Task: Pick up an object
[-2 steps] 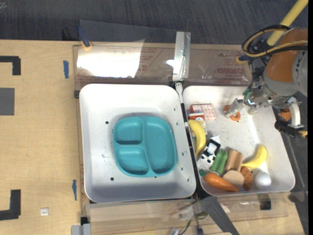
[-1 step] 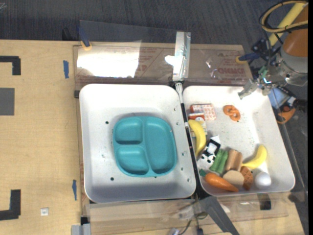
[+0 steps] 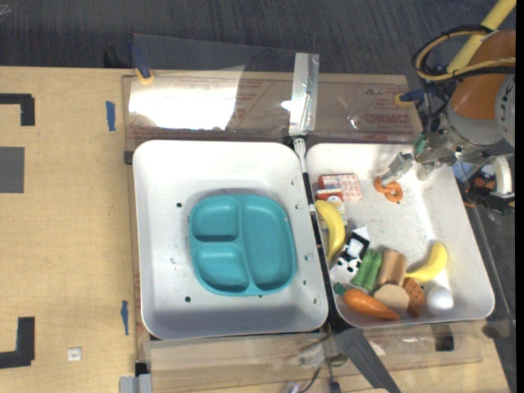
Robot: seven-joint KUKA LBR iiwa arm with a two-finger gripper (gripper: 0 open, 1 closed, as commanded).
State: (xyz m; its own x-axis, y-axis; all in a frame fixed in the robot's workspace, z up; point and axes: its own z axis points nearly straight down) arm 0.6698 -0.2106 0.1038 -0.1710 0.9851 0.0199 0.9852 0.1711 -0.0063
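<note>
My gripper hangs over the far part of the right bin, reaching in from the grey arm with the orange band at the upper right. Just in front of it, on the bin floor, lies a small orange ring. Left of the ring sits a red and white box. I see nothing held by the gripper.
Along the right bin's left and near sides lie a banana, a black and white toy, a green piece, a carrot, a second banana and a white egg. The left bin holds a teal divided plate.
</note>
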